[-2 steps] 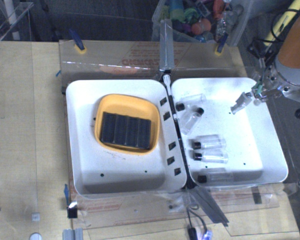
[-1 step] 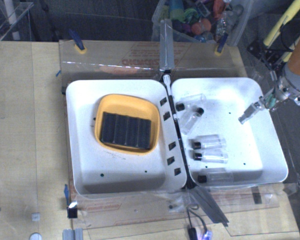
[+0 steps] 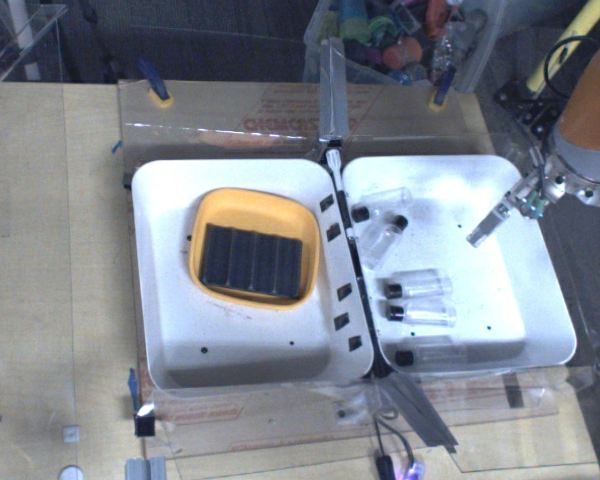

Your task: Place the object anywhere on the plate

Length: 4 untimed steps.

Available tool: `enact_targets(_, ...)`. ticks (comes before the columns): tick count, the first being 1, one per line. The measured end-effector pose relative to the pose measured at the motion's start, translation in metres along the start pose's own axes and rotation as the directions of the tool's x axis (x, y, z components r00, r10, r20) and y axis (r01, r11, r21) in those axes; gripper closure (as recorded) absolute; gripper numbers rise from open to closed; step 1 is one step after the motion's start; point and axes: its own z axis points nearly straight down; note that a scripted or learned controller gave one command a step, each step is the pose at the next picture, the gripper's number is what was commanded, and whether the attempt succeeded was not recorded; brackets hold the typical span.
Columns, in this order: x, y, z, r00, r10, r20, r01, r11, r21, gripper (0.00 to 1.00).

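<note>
gripper (image 3: 490, 226) hangs over right bin (image 3: 540, 298), upper right; whether it is released or clenched cannot be told. clear vials (image 3: 417, 298) lie well to its left, near the divider. yellow plate (image 3: 252, 247) sits in left bin (image 3: 165, 268)

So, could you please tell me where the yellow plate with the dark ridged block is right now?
The yellow plate sits in the left white bin, nearer its far side, with the dark ridged block on it.
</note>
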Motion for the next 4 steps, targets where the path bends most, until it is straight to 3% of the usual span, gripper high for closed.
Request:
enact_targets(1,-0.003,0.004,-0.014,0.983,-0.186,0.002,0.186,0.983,-0.001,0.0)
enact_targets(2,0.01,0.013,-0.019,0.932,-0.363,-0.001,0.363,0.932,0.0,0.0)
enact_targets(3,0.008,0.019,-0.014,0.802,-0.598,0.002,0.598,0.802,-0.001,0.0)
enact_targets(4,0.025,0.029,-0.029,0.813,-0.583,0.002,0.583,0.813,-0.002,0.0)
